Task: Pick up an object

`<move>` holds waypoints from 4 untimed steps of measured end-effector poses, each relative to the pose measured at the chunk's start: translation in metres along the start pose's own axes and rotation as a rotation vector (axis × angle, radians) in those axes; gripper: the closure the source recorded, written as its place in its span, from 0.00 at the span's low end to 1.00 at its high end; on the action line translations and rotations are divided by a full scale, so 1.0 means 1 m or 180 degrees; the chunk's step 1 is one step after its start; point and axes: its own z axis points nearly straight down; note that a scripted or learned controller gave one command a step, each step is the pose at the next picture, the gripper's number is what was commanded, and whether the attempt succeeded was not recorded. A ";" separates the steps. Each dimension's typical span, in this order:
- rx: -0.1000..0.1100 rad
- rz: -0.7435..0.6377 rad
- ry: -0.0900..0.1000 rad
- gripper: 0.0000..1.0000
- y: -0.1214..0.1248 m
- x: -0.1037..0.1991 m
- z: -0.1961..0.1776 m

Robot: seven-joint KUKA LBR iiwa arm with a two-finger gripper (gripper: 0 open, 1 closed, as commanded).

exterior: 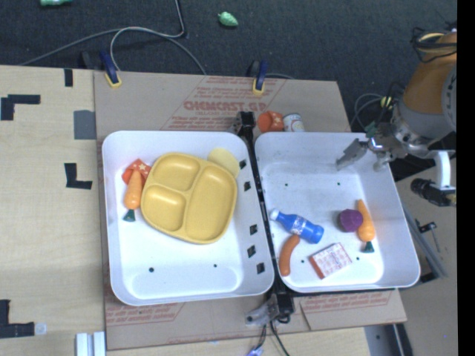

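Pick not done yet. Gripper (361, 153) hangs over the right bin's (312, 148) top-right corner, fingers spread wide w/ nothing between. Candidates lie well apart from it: blue bottle (298, 225), sausage (287, 254), purple ball (349, 219), carrot (365, 223), red-white packet (329, 260). Approach, descent, grasp all left.

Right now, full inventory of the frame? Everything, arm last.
Bins: 2, white, side by side on the bench.
Divided plate: 1, yellow, left bin.
Carrot: 1, orange, left bin, left of the plate.
Bottle: 1, blue with white cap, right bin.
Sausage: 1, orange-red, right bin, below the bottle.
Packet: 1, red and white, right bin, near front.
Purple piece: 1, right bin.
Second carrot: 1, orange, beside the purple piece.
Clamps: 2, blue and yellow, cardboard's far edge.
Gripper: 1, grey, over the right bin's far right corner, holding nothing.
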 end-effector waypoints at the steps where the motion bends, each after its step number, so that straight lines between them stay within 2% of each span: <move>1: 0.0000 -0.0003 0.0008 0.00 -0.057 0.008 0.079; 2: -0.0014 0.0000 -0.0001 0.00 -0.095 0.029 0.079; 3: -0.0018 0.0000 -0.0002 1.00 -0.095 0.029 0.069; 4: 0.0010 -0.0009 0.0014 1.00 -0.065 0.122 0.072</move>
